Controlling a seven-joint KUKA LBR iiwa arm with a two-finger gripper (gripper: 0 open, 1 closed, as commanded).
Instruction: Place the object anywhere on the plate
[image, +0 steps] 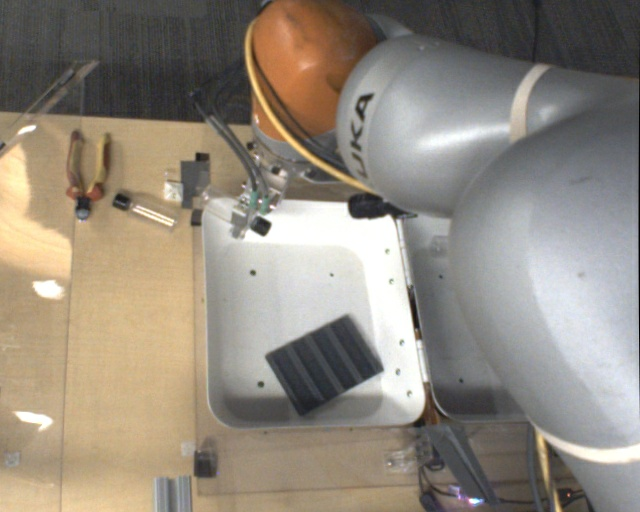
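Starting from the dark ribbed block (323, 364): it lies flat and askew on the floor of the left bin (230, 330), in the lower middle of the frame, near the bin's lower wall but not touching it. I take it for the thing to be moved (nothing else lies loose in that bin). My hand (255, 208) hangs at the bin's upper left corner, well apart from the block, with wires trailing around it. Whether it is wide or narrow I cannot tell, as it is too small and cluttered to read. Nothing sits in it that I can make out.

My own arm (480, 150) covers most of the right bin (445, 300), so where the block should end up is hidden from me.

The risks, as I judge them:
- The block is low and broad, so a grip across its width may slip off or just shove it against the wall.
- My hand sits close over the bin's rim and could clip it on the way down.

On the bench (120, 350), at the upper left, lie red-handled pliers (88, 168).

As for writing, black letters on my grey casing read "UKA", part of the maker's name.
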